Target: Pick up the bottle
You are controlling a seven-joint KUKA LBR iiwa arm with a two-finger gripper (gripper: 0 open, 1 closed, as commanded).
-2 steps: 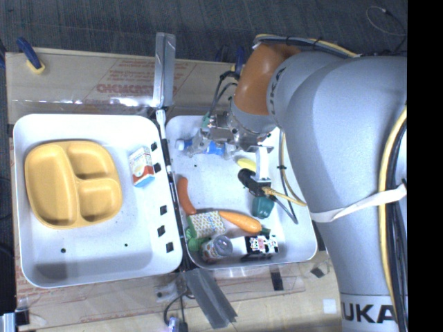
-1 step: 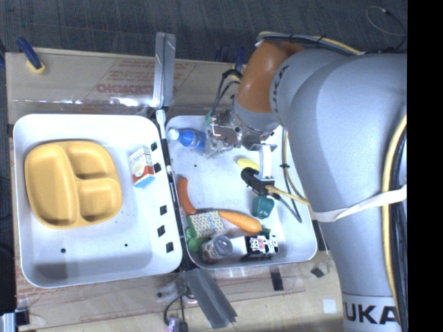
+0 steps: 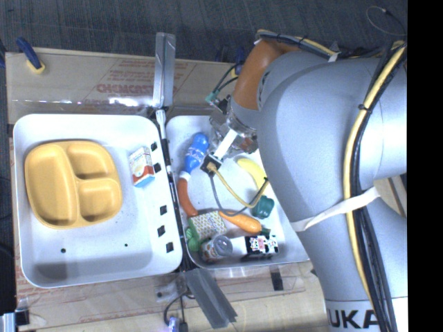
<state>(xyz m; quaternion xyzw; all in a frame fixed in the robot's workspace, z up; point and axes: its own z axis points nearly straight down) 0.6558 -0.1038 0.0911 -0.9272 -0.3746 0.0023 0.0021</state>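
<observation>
Here | hand [image 3: 220,142] above right bin [image 3: 291,251], grip unreadable | blue bottle [image 3: 194,152] beside it | arm hides bin's right side

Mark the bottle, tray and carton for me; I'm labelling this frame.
bottle [image 3: 194,151], camera view, middle of its blue body.
tray [image 3: 71,182], camera view, central divider.
carton [image 3: 142,166], camera view, its top face.

Camera place: one fixed camera, mounted above the table [image 3: 83,75].
Direction: it looks down at a slant on both bins.
Left of picture: the left bin [image 3: 41,254] lies fully in view.
Middle of picture: the right bin [image 3: 176,126] is partly covered by the arm [image 3: 325,137].
Right of picture: the arm enters from this side and stands very near the lens, so it appears large.
Distance: near enough to show small things in the bins clearly.
</observation>
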